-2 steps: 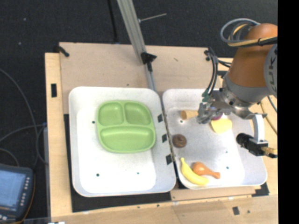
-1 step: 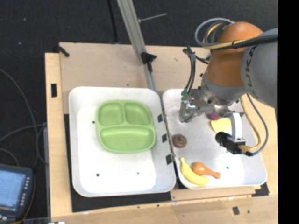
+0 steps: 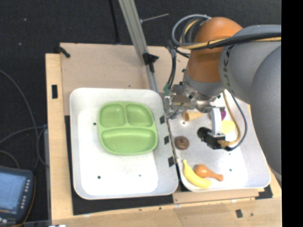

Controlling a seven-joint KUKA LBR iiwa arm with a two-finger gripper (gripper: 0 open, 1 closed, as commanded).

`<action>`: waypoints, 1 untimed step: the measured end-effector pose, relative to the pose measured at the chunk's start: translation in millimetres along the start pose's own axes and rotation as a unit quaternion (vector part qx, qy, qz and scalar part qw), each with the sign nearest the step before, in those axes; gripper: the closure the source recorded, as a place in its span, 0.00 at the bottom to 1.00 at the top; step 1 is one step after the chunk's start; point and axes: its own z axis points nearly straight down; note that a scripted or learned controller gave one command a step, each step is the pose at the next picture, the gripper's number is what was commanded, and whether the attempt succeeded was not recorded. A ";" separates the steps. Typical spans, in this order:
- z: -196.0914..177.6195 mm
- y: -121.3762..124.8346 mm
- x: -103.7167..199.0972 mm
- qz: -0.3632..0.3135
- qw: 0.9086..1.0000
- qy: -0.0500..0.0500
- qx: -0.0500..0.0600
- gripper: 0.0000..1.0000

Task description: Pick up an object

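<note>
My gripper hangs over the far left corner of the right bin, close to the wall between the two bins. A small tan cone lies just right of the gripper. Nearer the camera a brown round piece sits by the dividing wall. At the front of the bin a yellow banana lies beside an orange drumstick-shaped toy. A pale yellow object and a purple one are partly hidden under the arm.
A green divided plate rests in the left bin. A slanted metal rail rises behind the bins. The grey arm covers the right bin's far right part.
</note>
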 end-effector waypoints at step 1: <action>-7.9 20.5 41.3 -0.001 1.000 0.001 -0.001 1.00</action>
